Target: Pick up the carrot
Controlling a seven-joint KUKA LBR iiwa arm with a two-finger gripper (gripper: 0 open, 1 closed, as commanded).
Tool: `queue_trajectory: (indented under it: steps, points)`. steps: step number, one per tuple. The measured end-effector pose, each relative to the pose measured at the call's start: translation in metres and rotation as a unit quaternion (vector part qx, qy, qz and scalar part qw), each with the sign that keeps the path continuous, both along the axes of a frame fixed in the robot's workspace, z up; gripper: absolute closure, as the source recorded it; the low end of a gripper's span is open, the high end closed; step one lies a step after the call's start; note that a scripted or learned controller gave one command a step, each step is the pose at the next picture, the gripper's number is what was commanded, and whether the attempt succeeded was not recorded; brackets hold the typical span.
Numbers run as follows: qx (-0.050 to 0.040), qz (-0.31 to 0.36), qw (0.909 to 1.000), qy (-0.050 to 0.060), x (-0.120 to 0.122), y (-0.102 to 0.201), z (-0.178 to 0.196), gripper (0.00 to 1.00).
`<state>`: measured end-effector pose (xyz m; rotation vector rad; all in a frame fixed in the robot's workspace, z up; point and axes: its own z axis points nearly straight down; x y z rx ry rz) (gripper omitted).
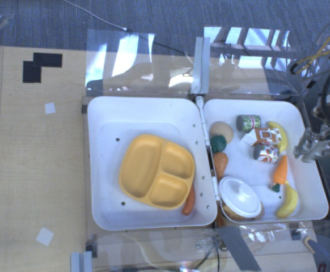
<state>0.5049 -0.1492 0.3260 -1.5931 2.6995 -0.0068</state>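
Observation:
The carrot (280,171) is a small orange cone with a green stub at its lower end. It lies in the right bin (309,177) near the right wall, between a small printed can (265,152) and a banana (288,202). My gripper (311,147) hangs over the right bin's right rim, a little up and to the right of the carrot and apart from it. Nothing shows in its grasp.
The right bin also holds a green can (248,122), a second banana (279,134), a white lidded bowl (241,197), an orange stubby vegetable (220,164), and green and beige items (219,136). The left bin (105,152) holds a yellow divided plate (156,170) and a reddish sausage-like piece (189,202).

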Motion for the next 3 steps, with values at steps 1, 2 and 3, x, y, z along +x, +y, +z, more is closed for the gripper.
queue_trajectory:
  steps: [1, 2, 3]
  points:
    - [0.0003, 0.004, 1.0000, 0.001, -0.016, 0.007, -0.030, 1.00]
    - [-0.0009, -0.106, 0.9943, -0.006, -0.013, 0.034, -0.199, 1.00]
    - [-0.0006, -0.282, 0.9592, -0.012, -0.003, 0.041, -0.227, 1.00]
